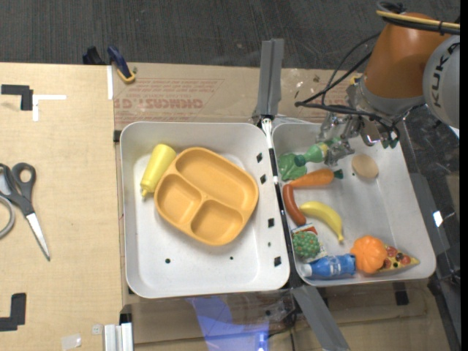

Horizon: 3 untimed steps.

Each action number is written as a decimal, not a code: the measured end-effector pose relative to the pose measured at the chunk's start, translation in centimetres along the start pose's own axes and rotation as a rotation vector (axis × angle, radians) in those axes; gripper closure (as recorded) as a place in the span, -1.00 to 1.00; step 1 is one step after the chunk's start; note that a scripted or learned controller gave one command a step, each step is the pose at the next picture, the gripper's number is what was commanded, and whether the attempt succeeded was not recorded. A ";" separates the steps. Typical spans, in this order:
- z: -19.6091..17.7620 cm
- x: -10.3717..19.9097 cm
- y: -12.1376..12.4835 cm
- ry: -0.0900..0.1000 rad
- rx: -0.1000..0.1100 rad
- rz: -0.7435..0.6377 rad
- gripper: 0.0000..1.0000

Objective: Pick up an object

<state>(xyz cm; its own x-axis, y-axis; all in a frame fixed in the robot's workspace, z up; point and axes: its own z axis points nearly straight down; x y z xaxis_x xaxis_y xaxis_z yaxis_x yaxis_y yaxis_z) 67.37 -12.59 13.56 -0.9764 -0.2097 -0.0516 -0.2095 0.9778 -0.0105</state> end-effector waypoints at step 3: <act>3.7 11.3 0.8 0.048 -0.010 -0.003 -1.00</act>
<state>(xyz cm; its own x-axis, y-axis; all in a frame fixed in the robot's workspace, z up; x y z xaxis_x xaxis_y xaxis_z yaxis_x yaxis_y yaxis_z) 56.37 -14.15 9.24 -0.9771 -0.2126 -0.0032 -0.2126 0.9771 -0.0002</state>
